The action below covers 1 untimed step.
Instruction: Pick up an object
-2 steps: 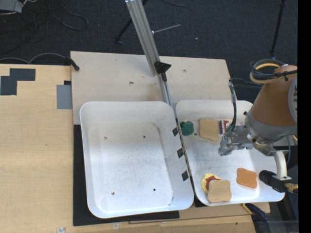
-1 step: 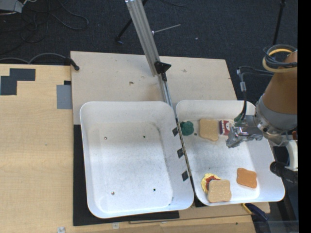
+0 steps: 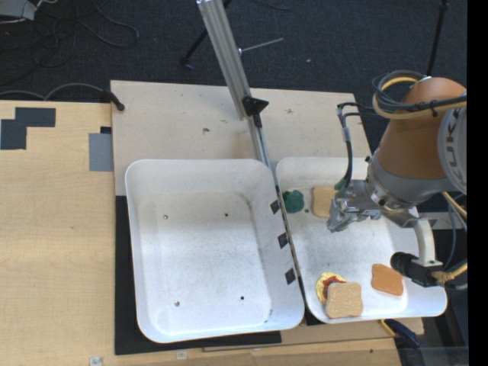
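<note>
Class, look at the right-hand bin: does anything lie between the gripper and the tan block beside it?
Nothing visible does. The gripper hangs over the right bin just beside the tan block, with no object between them. The green object lies on the block's far side, and the sandwich and orange piece sit nearer the front rim.

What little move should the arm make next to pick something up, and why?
Probably go straight down a little. The hand hangs in the right bin just beside the tan block, with nothing seen held in it. That block is the closest thing; the green lump, sandwich and orange piece lie farther off.
</note>
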Each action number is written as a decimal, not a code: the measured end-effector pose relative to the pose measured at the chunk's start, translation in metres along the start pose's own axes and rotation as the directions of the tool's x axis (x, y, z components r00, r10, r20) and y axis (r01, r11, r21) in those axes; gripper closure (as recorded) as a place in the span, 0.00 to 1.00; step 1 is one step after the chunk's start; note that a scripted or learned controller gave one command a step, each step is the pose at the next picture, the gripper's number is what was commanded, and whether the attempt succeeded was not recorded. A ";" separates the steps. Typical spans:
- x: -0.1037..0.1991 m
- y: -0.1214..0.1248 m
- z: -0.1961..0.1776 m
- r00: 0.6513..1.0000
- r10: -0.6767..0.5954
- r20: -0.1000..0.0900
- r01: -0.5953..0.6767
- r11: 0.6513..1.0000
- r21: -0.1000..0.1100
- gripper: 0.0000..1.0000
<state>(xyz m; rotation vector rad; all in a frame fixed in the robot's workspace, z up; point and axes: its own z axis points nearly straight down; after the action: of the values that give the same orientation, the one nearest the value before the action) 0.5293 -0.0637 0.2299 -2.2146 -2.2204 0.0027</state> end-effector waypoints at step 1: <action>0.053 0.016 0.011 1.000 -0.001 0.001 0.001 1.000 -0.001 1.00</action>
<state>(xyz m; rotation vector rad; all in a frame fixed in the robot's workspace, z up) 0.5450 -0.0109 0.2189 -2.2141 -2.2228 0.0023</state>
